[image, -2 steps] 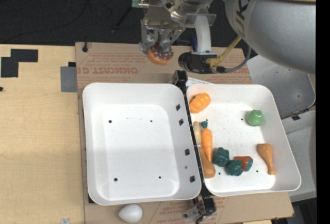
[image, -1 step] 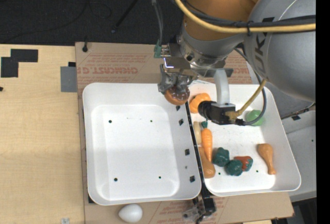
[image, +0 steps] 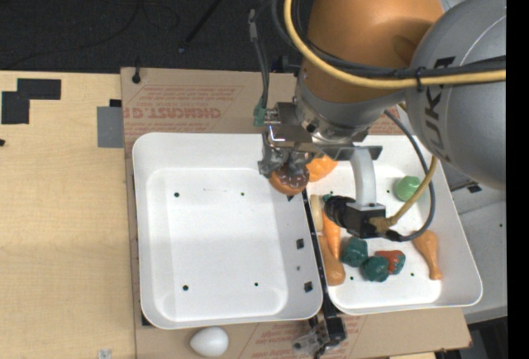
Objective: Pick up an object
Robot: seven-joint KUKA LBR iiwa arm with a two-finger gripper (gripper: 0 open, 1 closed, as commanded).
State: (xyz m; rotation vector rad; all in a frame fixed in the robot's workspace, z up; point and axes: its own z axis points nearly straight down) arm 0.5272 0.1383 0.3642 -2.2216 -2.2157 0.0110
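The round orange-brown toy (image: 290,178) sits pinched in the gripper (image: 286,171) above the bins' shared edge; lift straight, slowly.

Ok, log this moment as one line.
gripper: above bins' divider | holding: orange-brown object | right bin: toys | white egg: outside left bin

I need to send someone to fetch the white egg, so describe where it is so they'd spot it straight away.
Start at the left white bin, then look just below its near rim onto the cardboard sheet under the bins. The egg lies there, outside both bins. It is plain white and smooth, while the toys in the right bin are orange, green or red.
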